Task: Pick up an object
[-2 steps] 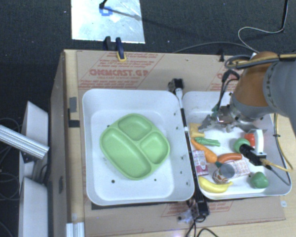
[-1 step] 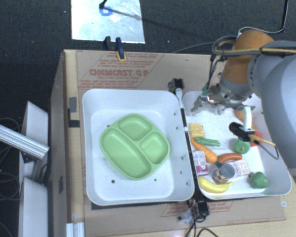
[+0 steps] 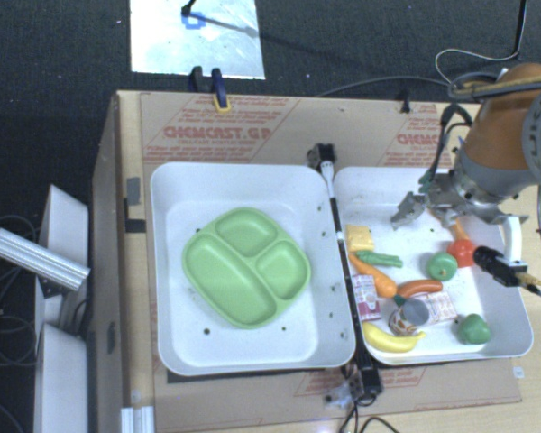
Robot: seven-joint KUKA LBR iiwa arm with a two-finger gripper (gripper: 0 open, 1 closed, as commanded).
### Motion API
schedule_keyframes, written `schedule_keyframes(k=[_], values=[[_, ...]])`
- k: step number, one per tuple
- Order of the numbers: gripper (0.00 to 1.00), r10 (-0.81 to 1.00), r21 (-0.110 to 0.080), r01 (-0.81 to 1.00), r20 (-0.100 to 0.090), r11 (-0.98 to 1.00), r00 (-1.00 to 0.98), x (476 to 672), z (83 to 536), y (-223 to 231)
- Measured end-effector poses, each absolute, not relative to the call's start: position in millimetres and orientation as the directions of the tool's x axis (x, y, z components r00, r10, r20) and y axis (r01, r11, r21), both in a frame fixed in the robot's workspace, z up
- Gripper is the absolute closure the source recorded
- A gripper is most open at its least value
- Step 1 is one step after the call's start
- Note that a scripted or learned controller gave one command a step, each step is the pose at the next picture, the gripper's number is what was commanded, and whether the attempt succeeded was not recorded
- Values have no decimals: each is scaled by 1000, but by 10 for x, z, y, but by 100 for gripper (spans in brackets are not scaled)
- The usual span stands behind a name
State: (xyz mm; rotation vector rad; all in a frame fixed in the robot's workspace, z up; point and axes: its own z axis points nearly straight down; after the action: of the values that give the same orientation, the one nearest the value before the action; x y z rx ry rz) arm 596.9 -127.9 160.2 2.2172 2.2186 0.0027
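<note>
My gripper [image 3: 430, 212] hangs over the back part of the right bin [image 3: 379, 188], open, with nothing between its fingers [image 3: 405, 213]. Toy food lies just in front of it: a green apple [image 3: 443, 266], a red tomato [image 3: 463, 253] and a small orange piece [image 3: 457, 232] close under the wrist. Further left lie a yellow block [image 3: 359, 238], a green pea pod [image 3: 380, 260] and a carrot [image 3: 375, 276]. Toward the front are a sausage [image 3: 419, 288], a silver can [image 3: 413, 313], a banana [image 3: 392, 338] and a green vegetable [image 3: 473, 329].
The left bin [image 3: 176, 188] holds a green divided plate [image 3: 245, 264]. A red and white packet [image 3: 365, 297] lies by the wall between the bins, and another packet [image 3: 444, 307] lies next to the can. The arm's grey and orange body [image 3: 509, 138] stands over the right bin's back right corner.
</note>
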Motion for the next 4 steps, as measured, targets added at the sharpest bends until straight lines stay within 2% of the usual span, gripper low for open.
schedule_keyframes(k=[1,2,3,4], values=[[0,1000,-1,1000,0,3,-3,6410,832,-1201],[0,1000,2,1000,0,3,-3,6098,845,-958],[0,1000,7,1000,-1,5,-5,6702,1640,-980],[0,1000,-2,1000,-1,1,-1,6676,830,-1363]])
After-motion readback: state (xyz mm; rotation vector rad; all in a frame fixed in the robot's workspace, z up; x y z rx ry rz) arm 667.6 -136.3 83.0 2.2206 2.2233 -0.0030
